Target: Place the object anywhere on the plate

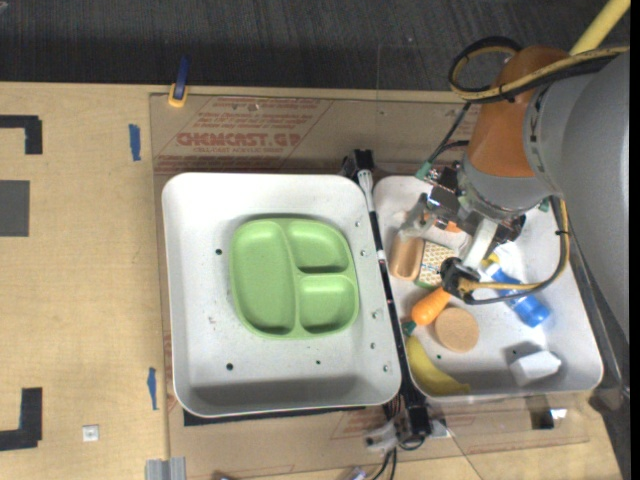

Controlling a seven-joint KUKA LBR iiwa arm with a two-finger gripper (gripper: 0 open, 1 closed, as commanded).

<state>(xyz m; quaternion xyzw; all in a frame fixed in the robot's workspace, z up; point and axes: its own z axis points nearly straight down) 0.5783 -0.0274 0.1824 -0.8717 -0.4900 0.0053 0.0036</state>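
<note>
On the tabletop (80, 268), the left bin (195, 218) holds just a green plate (262, 268) with three wells, lying flat near the bin's middle. It looks set there as an open target, easy to reach from above, and nothing lies on it yet.

The right bin (580, 348) touches the left bin and holds everything loose. A tan cylinder (405, 255) is against its left wall. Nearer are a carrot (430, 309), a round disc (460, 330) touching it, and a banana (432, 370) along the near-left corner. A blue piece (531, 311) and a white block (532, 364) lie further right.

The task's thing is therefore somewhere in the right bin, probably one of the items at its left side. The gripper (440, 230) hangs low over the far-left part, just beside the tan cylinder, which suggests a pick is being tried there. Whether the jaws are spread or pinching anything cannot be told, since the wrist hides them. The arm (510, 138) comes in from the far right.
</note>
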